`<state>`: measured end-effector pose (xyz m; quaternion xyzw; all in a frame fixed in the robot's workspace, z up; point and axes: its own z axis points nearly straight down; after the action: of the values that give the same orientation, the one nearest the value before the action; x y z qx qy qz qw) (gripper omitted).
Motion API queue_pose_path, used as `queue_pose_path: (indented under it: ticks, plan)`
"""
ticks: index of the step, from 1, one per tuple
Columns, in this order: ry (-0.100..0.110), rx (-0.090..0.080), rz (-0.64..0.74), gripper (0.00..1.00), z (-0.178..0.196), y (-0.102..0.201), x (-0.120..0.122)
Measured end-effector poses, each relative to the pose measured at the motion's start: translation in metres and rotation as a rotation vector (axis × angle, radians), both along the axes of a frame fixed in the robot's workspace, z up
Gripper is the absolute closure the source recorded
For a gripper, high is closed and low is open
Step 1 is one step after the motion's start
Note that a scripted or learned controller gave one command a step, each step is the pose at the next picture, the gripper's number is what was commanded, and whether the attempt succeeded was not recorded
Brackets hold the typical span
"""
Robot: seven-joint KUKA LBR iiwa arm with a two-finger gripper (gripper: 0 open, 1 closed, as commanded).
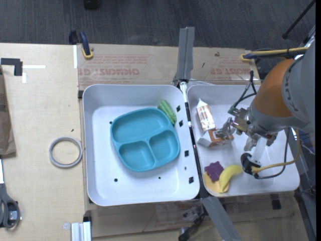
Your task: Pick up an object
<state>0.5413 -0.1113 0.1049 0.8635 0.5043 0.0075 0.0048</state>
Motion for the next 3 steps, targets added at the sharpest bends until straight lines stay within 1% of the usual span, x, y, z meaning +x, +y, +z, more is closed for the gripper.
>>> queue_pose_path:
  ticks: [1,2,3]
  plan:
    - [-0.004,-0.012,0.350,0.00,0.002,-0.018,0.055]
    - [-0.010,-0.009,0.313,0.00,0.000,0.003,-0.044]
    - [-0.008,-0.018,0.694,0.00,0.001,-0.022,0.020]
